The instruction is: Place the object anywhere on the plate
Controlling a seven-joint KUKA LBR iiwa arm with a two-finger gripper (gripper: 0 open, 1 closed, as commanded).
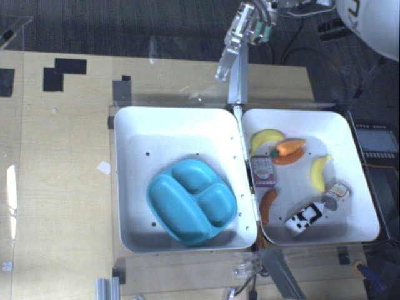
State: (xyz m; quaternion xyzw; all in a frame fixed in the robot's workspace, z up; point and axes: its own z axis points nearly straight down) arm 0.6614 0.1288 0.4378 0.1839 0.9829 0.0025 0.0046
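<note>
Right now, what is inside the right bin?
The right bin holds two bananas, a carrot, a small packet, a sausage, a can and a cow toy. Anything beneath them is hidden.

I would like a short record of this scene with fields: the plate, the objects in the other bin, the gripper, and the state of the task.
plate: blue three-compartment plastic plate, in the left white bin, nothing on it
right white bin: two yellow bananas, orange carrot, brown sausage, small packet, black-and-white cow toy, small can
gripper: raised, seen past the bins' far edge, near the divider
task state: no object placed on the plate yet
</note>
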